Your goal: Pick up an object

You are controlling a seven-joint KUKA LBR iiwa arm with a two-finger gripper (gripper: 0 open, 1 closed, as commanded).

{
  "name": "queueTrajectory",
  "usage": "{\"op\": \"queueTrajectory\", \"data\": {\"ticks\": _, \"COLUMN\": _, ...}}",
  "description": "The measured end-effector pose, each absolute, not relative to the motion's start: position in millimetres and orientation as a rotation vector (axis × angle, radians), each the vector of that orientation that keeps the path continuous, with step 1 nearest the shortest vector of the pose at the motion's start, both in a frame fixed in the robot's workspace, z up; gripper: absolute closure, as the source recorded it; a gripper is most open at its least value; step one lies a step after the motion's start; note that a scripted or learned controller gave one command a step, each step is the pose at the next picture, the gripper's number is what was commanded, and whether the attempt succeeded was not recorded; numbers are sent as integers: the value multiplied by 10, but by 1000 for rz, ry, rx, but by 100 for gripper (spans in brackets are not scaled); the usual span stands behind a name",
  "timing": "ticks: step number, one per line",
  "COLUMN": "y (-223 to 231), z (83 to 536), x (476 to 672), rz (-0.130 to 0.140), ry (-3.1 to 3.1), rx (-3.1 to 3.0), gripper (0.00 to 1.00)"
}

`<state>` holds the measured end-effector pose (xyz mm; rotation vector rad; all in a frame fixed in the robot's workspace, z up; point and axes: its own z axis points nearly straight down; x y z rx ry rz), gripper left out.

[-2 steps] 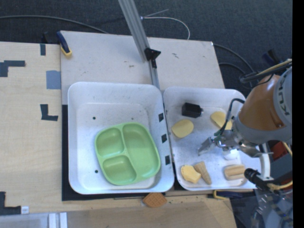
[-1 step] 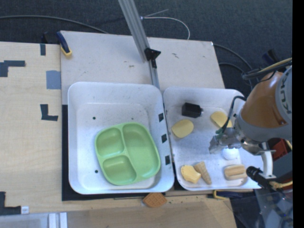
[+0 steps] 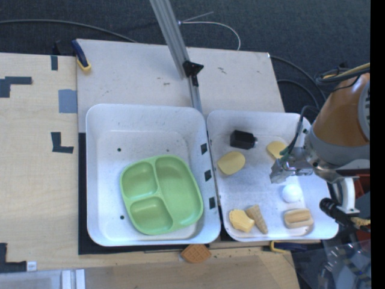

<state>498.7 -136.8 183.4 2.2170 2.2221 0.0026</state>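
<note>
The right bin (image 3: 240, 125) holds several small food toys: a black block (image 3: 242, 139), a yellow round piece (image 3: 231, 162), a pale yellow piece (image 3: 276, 149) by the gripper, a white ball (image 3: 292, 192), a yellow lump (image 3: 241, 221), a cone (image 3: 257, 217) and a tan bread piece (image 3: 298, 218). My gripper (image 3: 281, 172) hangs low over the right side of this bin, just above and left of the white ball and below the pale yellow piece. Nothing shows between its fingers.
The left bin (image 3: 102, 122) holds a green three-part plate (image 3: 160, 193). An orange waffle-like piece (image 3: 194, 253) lies on the bench in front of the bins. A metal pole (image 3: 174, 32) slants across the back. Cables run over the dark floor behind.
</note>
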Motion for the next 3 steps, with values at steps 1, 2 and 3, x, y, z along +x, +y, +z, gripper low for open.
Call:
{"op": "queueTrajectory", "data": {"ticks": 1, "y": -1324, "z": 2262, "x": 5007, "rz": 2, "ry": 2222, "rx": 2217, "gripper": 100}}
{"op": "queueTrajectory", "data": {"ticks": 2, "y": -1322, "z": 2518, "x": 5014, "rz": 1, "ry": 2223, "rx": 2218, "gripper": 100}}
{"op": "queueTrajectory", "data": {"ticks": 3, "y": -892, "z": 2509, "x": 5130, "rz": 0, "ry": 2230, "rx": 2216, "gripper": 100}}
